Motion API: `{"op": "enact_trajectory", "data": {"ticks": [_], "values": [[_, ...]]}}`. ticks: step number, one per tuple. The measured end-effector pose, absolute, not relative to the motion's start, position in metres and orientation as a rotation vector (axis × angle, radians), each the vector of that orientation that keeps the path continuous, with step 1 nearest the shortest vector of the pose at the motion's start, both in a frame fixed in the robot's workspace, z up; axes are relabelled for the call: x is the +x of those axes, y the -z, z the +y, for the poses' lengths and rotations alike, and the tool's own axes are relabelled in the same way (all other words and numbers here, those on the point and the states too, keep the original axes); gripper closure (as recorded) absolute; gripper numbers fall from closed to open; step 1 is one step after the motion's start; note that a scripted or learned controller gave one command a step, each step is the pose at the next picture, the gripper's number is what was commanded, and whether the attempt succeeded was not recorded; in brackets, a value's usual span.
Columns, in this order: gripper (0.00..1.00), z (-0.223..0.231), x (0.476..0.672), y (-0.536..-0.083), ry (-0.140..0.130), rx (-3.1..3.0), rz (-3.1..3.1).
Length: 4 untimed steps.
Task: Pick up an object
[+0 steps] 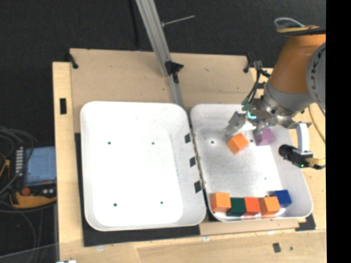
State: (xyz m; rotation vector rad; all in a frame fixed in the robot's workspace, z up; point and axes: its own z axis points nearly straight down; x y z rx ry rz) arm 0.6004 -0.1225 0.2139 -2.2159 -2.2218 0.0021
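Orange block (238,143) lies tilted on the floor of the right bin (258,179), just below the gripper (248,126), whose fingers spread wide and grip nothing, so I judge the pick not yet made, the closing and lifting still left.

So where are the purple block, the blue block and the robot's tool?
purple block (265,136), camera view, on its top face.
blue block (282,197), camera view, on its top face.
tool (245,126), camera view, midway between its fingertips.

Open floor above bottom-edge blocks (251,204)
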Motion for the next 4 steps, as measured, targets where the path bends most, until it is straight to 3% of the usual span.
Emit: {"op": "enact_trajectory", "data": {"ticks": [1,3,4], "values": [[0.00,-0.123,0.601,-0.216,0.003,-2.219,-2.223],[0.00,-0.133,0.606,-0.133,-0.002,-2.229,-2.223],[0.00,-0.134,0.612,-0.127,0.016,-2.239,-2.233]]}}
